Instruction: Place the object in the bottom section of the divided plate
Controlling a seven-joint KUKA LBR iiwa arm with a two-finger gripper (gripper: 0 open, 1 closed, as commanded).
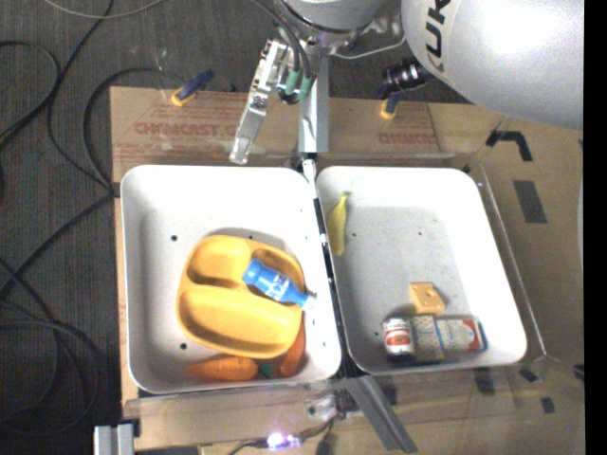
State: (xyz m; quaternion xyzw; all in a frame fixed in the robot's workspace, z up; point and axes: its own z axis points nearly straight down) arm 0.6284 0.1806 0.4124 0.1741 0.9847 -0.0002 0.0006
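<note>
Blue packet (276,283) lying on yellow divided plate (235,301) in left bin (142,254); probably light, crinkly, slippery, best pinched across its narrow middle. Pincer (275,112) far above, spread, holding nothing.

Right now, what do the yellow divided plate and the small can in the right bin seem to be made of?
The divided plate looks like moulded plastic: even yellow colour, rounded rims, a soft sheen. The can is probably metal with a printed label, judging by its pale rim, but it is small, so plastic is possible too.
</note>
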